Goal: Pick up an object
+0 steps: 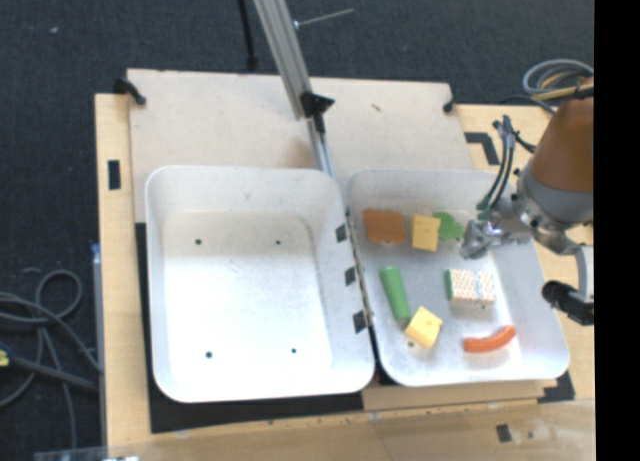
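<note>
My gripper (478,239) hangs over the right bin (520,369), near its far right part, and I cannot tell how it stands or whether it has anything in it. The nearest thing to it is a green piece (449,225), just beside it on the side toward the left bin (170,369). A yellow block (426,232) and a brown block (384,226) lie further the same way. Just below my gripper, toward the front of the desk (115,279), lies a checkered cube (471,288), and beyond it an orange-red sausage shape (489,340). I judge the cube the easiest target: it lies apart from the others, so I must come down slightly forward.
</note>
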You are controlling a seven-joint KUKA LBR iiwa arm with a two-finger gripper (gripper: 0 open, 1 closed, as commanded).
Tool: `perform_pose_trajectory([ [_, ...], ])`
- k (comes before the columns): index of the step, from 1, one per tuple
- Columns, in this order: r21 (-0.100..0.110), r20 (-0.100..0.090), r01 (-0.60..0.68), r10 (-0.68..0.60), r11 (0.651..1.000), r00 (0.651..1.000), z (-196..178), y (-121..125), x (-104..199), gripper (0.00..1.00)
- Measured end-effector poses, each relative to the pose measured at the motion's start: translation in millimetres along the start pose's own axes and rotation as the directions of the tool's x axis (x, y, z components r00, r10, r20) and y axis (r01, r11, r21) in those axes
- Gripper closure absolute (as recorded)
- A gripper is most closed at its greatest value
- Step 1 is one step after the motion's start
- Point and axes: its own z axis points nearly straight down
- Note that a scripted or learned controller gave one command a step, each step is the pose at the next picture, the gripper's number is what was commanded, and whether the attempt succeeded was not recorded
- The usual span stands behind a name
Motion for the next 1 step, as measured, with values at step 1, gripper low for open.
perform_pose_trajectory([
  [1,0.002,-0.001,0.004,-0.004,1.0,1.0,-33.1,1.9,-1.0,1.0],
])
